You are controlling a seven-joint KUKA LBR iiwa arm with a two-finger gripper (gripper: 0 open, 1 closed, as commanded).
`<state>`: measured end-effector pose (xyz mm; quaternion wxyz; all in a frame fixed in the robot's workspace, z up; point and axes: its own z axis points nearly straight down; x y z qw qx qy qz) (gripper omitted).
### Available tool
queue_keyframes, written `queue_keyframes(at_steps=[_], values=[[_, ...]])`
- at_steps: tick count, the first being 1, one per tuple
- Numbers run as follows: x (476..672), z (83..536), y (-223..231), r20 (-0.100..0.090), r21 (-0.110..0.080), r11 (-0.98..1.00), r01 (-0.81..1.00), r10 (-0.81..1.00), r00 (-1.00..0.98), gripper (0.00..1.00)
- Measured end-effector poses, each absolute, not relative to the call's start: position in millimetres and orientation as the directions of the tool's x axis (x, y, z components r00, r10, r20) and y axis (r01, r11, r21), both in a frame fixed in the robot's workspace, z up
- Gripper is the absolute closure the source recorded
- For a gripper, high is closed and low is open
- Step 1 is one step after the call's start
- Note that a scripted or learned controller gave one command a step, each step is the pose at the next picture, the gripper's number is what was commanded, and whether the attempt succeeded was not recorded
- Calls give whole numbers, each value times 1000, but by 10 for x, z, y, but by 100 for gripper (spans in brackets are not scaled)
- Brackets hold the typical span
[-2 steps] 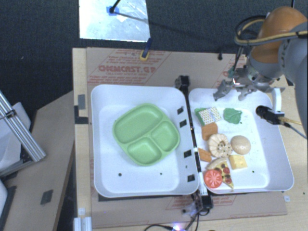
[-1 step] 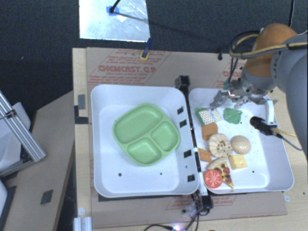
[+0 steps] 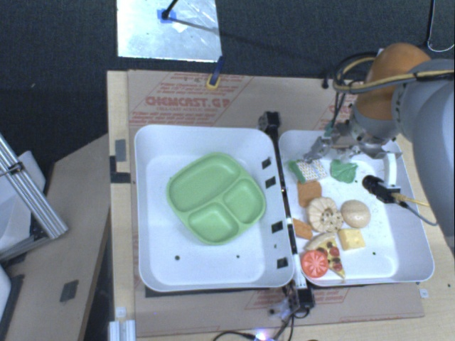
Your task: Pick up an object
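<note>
green plate (image 3: 215,198), white bins (image 3: 149,190), red tomato (image 3: 314,263)

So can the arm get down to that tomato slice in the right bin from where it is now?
Probably yes. The tomato slice lies uncovered at the near edge of the right bin, with only the pizza slice touching it; the tool hovers at the bin's far end.

A light wooden bench (image 3: 85,190) carries a sheet of brown cardboard printed with red lettering (image 3: 186,99). On the cardboard sits the left white bin (image 3: 153,261), and inside it rests a pale green divided plate (image 3: 215,197) with three compartments, lying slightly turned. A black divider strip with clips (image 3: 279,197) runs along this bin's right wall. Beyond the bench, on dark carpet (image 3: 57,48), lies a shiny silver square sheet (image 3: 167,18) with a small blue piece on it. Metal rails (image 3: 25,190) show at the far left edge.
</note>
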<state>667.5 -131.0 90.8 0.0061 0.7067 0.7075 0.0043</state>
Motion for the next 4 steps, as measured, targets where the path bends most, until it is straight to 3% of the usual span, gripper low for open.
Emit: queue_keyframes(at_steps=[1, 2, 4], values=[[6692, 1038, -1310, -3, 21, 2, 1000, 1000, -2, 100], [6729, 1483, -1296, -1, 7, 5, 1000, 1000, -5, 100], [6690, 2267, -1356, -1, 5, 4, 1000, 1000, -4, 100]])
